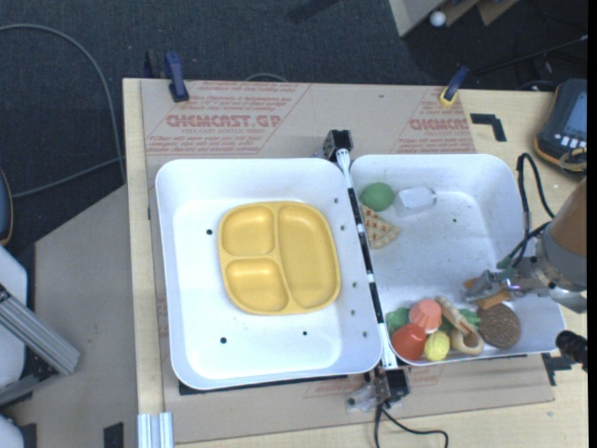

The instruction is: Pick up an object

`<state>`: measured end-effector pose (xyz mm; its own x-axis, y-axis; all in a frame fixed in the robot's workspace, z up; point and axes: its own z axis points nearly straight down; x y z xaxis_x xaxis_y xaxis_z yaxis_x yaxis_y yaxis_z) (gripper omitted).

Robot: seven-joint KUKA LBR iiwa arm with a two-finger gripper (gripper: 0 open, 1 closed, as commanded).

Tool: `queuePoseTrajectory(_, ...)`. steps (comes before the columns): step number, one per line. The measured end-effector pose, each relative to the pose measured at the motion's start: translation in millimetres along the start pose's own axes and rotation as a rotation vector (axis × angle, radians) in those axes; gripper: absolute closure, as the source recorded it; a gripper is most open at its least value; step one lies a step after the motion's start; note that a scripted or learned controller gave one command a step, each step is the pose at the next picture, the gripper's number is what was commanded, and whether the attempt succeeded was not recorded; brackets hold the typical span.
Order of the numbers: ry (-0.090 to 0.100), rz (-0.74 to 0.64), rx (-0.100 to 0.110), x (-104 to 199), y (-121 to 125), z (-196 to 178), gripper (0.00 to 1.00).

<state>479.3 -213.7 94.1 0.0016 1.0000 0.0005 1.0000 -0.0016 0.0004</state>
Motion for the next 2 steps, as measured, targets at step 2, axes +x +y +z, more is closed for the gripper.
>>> queuePoseTrajectory(2, 0.000, -0.003, -0.001, 142.0, 54.2, -90.5, 1.00)
